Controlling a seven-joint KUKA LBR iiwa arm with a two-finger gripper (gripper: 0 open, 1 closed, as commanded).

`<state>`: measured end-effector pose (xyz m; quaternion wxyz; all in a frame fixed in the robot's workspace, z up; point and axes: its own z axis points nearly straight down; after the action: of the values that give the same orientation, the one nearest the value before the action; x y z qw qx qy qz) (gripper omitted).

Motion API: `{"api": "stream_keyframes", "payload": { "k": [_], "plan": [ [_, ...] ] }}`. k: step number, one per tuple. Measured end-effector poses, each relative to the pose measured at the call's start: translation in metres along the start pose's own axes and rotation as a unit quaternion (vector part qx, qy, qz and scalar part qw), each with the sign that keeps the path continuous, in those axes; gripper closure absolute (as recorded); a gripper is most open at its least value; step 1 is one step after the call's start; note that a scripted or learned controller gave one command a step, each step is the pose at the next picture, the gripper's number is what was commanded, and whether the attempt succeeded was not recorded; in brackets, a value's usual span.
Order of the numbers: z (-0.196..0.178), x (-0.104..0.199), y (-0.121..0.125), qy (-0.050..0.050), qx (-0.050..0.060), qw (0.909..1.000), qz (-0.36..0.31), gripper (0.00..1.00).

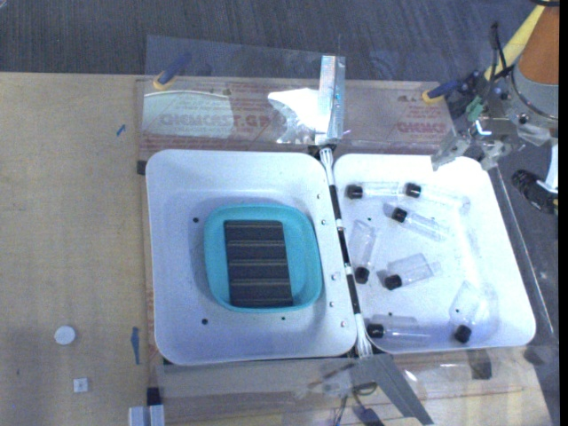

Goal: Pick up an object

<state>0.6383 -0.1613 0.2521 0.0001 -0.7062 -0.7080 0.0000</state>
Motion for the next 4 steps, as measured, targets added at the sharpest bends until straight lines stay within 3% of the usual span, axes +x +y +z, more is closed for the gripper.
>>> {"api": "stream_keyframes", "payload": {
  "k": [1, 2, 3, 4],
  "plan": [
    [0.15, -0.013, 0.017, 0.0, 0.002, 0.9985, -0.054, 0.0],
    [0.164, 0.006, -0.032, -0.001, -0.003, 0.9948, -0.102, 0.0],
    [0.163, 0.059, -0.03, -0.001, -0.004, 0.9932, -0.116, 0.0],
    [0.165, 0.001, 0.006, -0.001, 0.0, 0.9858, -0.168, 0.0]
  ]
}}
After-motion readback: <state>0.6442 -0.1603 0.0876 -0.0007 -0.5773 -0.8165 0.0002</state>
